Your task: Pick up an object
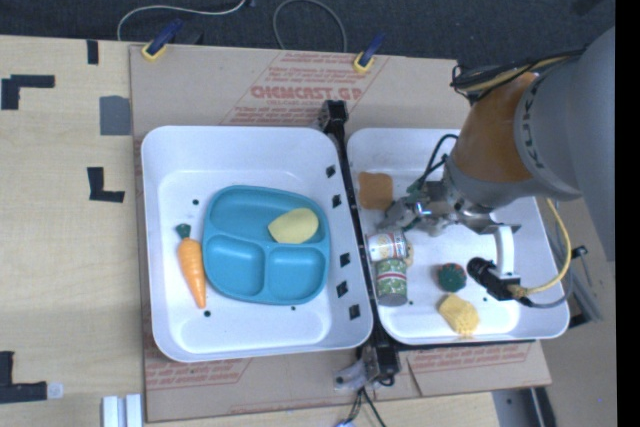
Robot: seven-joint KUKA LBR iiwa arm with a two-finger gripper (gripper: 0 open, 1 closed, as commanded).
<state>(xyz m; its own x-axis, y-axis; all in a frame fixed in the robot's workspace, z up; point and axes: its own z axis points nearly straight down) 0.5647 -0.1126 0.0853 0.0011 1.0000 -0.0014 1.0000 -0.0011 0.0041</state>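
Two white bins: a left bin (160, 215) and a right bin (520, 320). The left bin holds three things: one blue tray (262, 267), one yellow lemon-like piece (294, 226) lying on it, and one carrot (191, 268). In the right bin, five things: one brown block (375, 190), two cans (387, 246) (392, 282), one dark green ball (451, 276), one corn cob (459, 314). On the cardboard's far edge sit two clamps (158, 44) (368, 52).
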